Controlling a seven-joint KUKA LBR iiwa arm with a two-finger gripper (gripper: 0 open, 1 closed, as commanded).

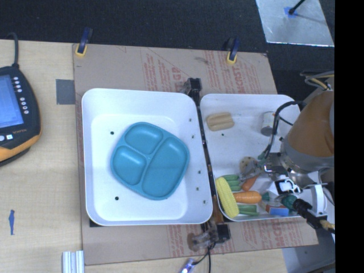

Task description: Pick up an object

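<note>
The right bin [244,104] holds several toy foods. A tan bread roll [219,121] lies near its back left. At the front are a yellow corn cob [226,197], an orange carrot [247,197] and green pieces [230,180]. My gripper [257,166] hangs low over the bin's middle, just above the carrot and right of the green pieces. A small greyish item [247,164] sits right at its tip. The arm's wrist [310,135] hides the bin's right side.
The left bin [96,104] bears a blue divided plate [150,160]. A small pale cup-like object [267,122] stands near the right bin's back. A blue item [278,211] lies at its front edge. A handheld pendant [14,115] rests on the bench at far left.
</note>
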